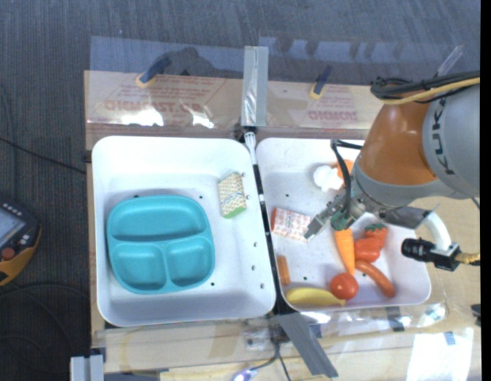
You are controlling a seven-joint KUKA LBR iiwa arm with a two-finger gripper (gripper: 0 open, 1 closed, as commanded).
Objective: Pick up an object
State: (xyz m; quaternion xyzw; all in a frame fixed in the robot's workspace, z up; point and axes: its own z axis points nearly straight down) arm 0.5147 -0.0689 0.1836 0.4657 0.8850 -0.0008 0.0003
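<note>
Hovering low in the right bin [420, 292], my end effector [331, 217] sits just above the carrot [346, 250], beside the red-and-white packet [290, 223]; its grip: cannot tell. Step: approach. Next: settle onto the carrot, close, lift.

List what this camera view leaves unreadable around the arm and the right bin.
- Claw: too small and blurred to tell whether it holds anything.
- White round object: partly behind the grey and orange arm; identity unclear.
- Small red-and-white patterned packet: print too small to read.
- Shallow white right bin: far right corner covered by the arm.
</note>
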